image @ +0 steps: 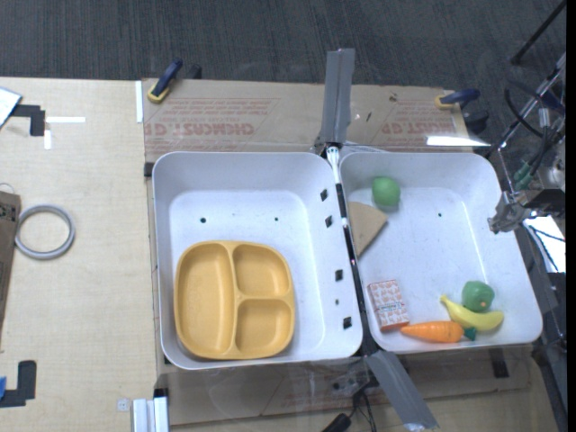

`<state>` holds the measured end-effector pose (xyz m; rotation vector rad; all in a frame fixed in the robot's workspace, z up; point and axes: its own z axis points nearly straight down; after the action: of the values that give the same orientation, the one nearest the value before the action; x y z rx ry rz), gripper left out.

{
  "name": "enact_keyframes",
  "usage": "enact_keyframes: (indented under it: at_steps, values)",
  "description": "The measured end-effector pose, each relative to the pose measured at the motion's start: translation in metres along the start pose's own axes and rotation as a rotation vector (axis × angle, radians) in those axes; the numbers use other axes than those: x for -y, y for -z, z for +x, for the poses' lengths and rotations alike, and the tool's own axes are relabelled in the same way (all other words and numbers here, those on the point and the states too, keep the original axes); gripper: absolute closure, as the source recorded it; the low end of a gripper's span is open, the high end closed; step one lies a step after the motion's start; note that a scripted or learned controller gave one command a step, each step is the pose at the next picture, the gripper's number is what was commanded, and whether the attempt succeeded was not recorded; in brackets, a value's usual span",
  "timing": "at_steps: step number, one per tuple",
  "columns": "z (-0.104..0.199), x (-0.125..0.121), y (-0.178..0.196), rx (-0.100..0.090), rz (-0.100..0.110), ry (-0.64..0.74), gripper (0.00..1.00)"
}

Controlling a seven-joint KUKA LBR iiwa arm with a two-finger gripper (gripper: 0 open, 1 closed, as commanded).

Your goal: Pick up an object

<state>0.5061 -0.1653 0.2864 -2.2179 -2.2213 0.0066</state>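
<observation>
The right bin point(450, 207) holds several objects. A green round fruit point(385, 191) lies near its back left, with a tan wedge point(364, 226) just in front of it against the left wall. A small pink box point(388, 303) rests at the front left. An orange carrot point(434, 332), a yellow banana point(473, 317) and a green pepper point(477, 293) cluster at the front right. My gripper point(506, 218) appears as a grey part at the bin's right rim, apart from all the objects and with nothing visibly held.
The left bin point(234, 192) contains a yellow divided plate point(236, 297). A roll of tape point(41, 231) lies on the bench at the left. Blue clamps point(165, 80) hold cardboard behind the bins. Cables and frame parts crowd the right edge.
</observation>
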Motion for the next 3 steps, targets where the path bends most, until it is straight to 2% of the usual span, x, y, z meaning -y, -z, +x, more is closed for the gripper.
enact_keyframes:
  at_steps: [1,2,3]
  values:
    - [0.059,0.028,-0.105,-0.001,-0.002,0.114,1.0]
    - [0.016,-0.002,-0.123,-0.001,-0.003,0.111,1.0]
    - [-0.023,0.012,0.02,0.001,-0.004,0.186,1.0]
